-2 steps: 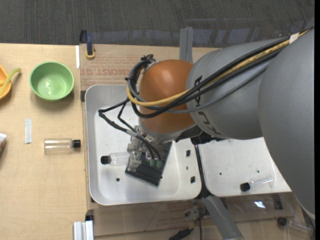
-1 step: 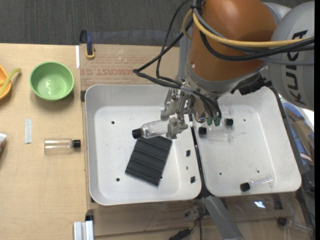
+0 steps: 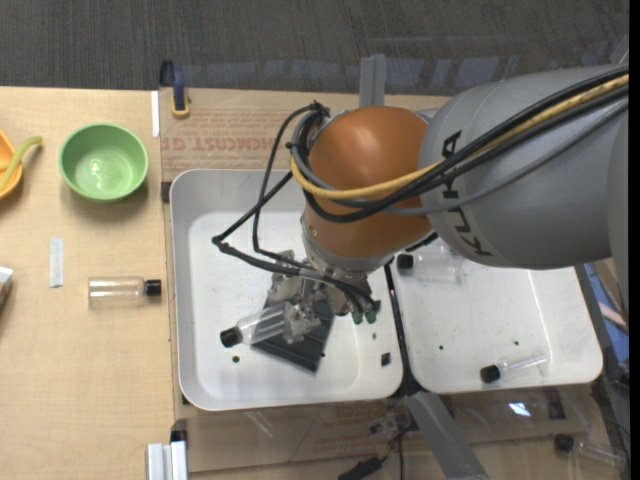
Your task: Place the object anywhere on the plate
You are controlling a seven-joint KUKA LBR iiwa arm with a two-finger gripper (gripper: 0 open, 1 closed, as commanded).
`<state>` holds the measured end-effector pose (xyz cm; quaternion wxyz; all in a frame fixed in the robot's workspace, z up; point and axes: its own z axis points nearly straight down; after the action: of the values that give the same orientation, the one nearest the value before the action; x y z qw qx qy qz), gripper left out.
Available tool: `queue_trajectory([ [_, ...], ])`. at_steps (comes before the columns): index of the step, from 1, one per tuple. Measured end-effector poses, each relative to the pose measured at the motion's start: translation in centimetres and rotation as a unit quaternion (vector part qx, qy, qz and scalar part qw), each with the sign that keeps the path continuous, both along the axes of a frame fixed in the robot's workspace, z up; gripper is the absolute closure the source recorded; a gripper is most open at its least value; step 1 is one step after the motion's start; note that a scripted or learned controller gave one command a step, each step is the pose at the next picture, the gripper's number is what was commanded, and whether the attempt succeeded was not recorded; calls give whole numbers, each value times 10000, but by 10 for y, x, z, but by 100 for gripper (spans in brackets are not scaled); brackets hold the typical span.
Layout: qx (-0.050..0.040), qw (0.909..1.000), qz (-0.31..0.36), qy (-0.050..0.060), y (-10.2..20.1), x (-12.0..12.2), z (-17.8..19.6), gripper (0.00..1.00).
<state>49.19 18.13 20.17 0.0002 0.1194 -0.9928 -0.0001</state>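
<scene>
Two things sit right under the gripper [image 3: 300,313] in the left bin [image 3: 200,268]: a clear plastic bottle [image 3: 262,326] with a black cap, lying on its side, and a dark, flat, angular plate [image 3: 303,351]. The gripper's metal tip is down against the bottle's body, but the wrist and its black cables [image 3: 255,223] crowd your view, so you cannot tell whether it is clamped on the bottle or spread beside it. The bottle lies across the plate's upper left edge, with its capped end pointing left over the bare white floor of the bin. The grey arm [image 3: 530,158], with its glossy orange band [image 3: 365,168], covers much of the right bin [image 3: 560,328], where a small clear vial [image 3: 510,368] with a black cap lies near the front. Out on the pale wooden bench [image 3: 90,388] to the left you see a round green bowl [image 3: 104,161] and a second clear bottle [image 3: 122,288] lying flat, well apart from the bins. Dark carpet [image 3: 300,18] runs behind the bench.
</scene>
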Motion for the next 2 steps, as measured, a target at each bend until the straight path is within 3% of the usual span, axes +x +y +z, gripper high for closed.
queue_trajectory([
  [1, 8, 9938, 1108, -26, 1, 77, 80, 100],
  [2, -4, 9995, -310, 7, 48, 17, 2, 100],
])
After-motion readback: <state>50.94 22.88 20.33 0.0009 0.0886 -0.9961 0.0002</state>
